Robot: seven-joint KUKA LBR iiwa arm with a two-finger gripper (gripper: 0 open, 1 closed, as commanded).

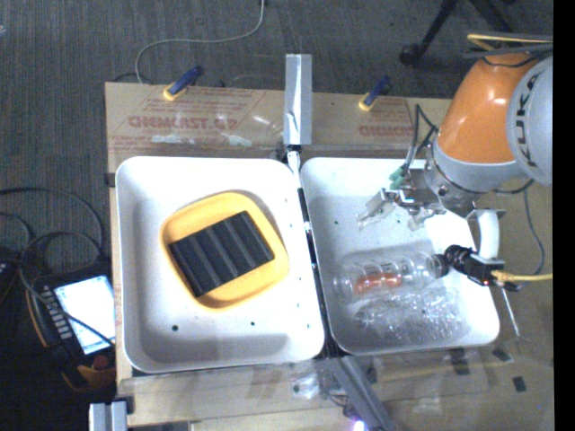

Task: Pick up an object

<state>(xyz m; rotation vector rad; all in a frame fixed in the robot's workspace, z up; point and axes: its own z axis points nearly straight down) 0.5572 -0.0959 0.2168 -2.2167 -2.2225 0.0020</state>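
Observation:
My gripper (392, 214) hangs over the upper middle of the right bin (337, 187). Its fingers are spread open and nothing sits between them. Just below it, near the bin's centre, a clear plastic bottle (386, 275) with an orange-red label lies on its side. A crumpled piece of clear plastic (409, 314) rests in front of the bottle, near the bin's front wall. The gripper is a short way above and behind the bottle, apart from it. In the left bin (144, 205) lies a yellow dish (184, 227) holding a black ridged pad (222, 251).
A metal divider post (297, 97) stands behind the gap between the two bins. Two blue-and-yellow clamps (182, 83) (375, 91) grip the cardboard backing along the far edge. The arm's orange band (485, 106) looms over the right bin's far right corner.

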